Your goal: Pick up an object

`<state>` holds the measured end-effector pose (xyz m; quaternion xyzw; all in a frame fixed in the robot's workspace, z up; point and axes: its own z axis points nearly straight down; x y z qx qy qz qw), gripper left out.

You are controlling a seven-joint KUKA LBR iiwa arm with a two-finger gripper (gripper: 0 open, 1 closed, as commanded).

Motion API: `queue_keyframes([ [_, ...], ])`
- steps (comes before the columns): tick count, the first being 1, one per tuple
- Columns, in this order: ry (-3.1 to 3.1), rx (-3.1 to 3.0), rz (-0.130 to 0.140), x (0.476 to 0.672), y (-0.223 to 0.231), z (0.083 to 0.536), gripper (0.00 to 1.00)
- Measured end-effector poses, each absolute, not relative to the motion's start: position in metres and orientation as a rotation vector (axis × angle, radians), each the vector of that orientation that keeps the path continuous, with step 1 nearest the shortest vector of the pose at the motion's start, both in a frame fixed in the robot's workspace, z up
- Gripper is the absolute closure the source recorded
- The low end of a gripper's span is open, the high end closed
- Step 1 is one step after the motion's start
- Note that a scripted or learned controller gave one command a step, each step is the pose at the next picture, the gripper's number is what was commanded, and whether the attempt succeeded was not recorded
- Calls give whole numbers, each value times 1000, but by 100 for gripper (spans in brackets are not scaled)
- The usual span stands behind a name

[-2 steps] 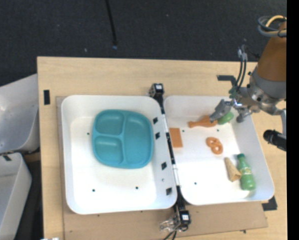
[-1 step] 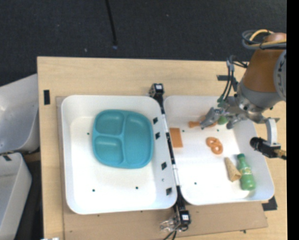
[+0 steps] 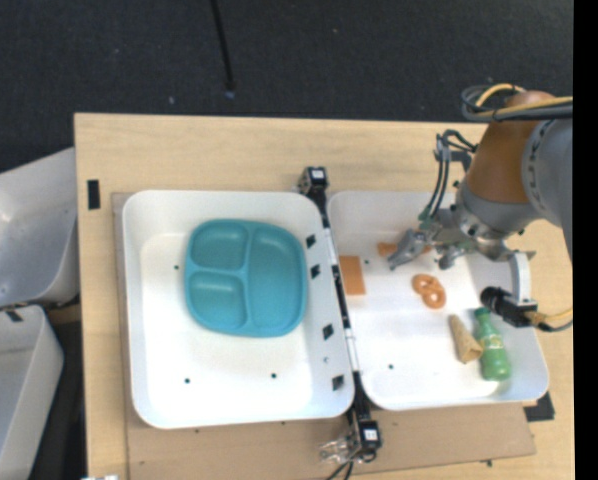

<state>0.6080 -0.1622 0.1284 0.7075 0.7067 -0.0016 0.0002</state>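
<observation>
So far nothing has been lifted, by the look of it; every object lies on a bin floor, and the whole pick remains to be done. Starting at the left, the left bin (image 3: pixel 139 368), a shallow white tray of smooth plastic with rounded corners, holds a teal divided plate (image 3: pixel 246 276), matte and soft-edged, with three moulded compartments. Across the black-clipped seam between the bins, the right bin (image 3: pixel 399 383) carries the small items. An orange block (image 3: pixel 352 276), flat and rectangular, lies just beside the seam. Next comes a smaller orange piece (image 3: pixel 387 249) near the gripper (image 3: pixel 425 249), whose dark metal fingers hang spread and released just above the bin floor, with nothing between them. Below and to the right sits an orange pretzel-shaped ring (image 3: pixel 430 290), looped and glossy. Farther right lie a tan cone-like piece (image 3: pixel 466 338), rough in texture, and touching it a green bottle-shaped toy (image 3: pixel 493 348), smooth and rounded. Pale wood grain shows on the surface (image 3: pixel 229 153) around both bins.
</observation>
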Motion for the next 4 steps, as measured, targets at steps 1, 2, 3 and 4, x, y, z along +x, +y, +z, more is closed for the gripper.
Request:
queue_keyframes([
  [1, 2215, 2221, 2, 609, -163, 143, 100],
  [2, 2220, 2214, 7, 610, -159, 207, 100],
  [3, 2223, 2214, 4, 611, -161, 236, 100],
  [4, 2229, 2214, 2, 610, -104, 240, 100],
])
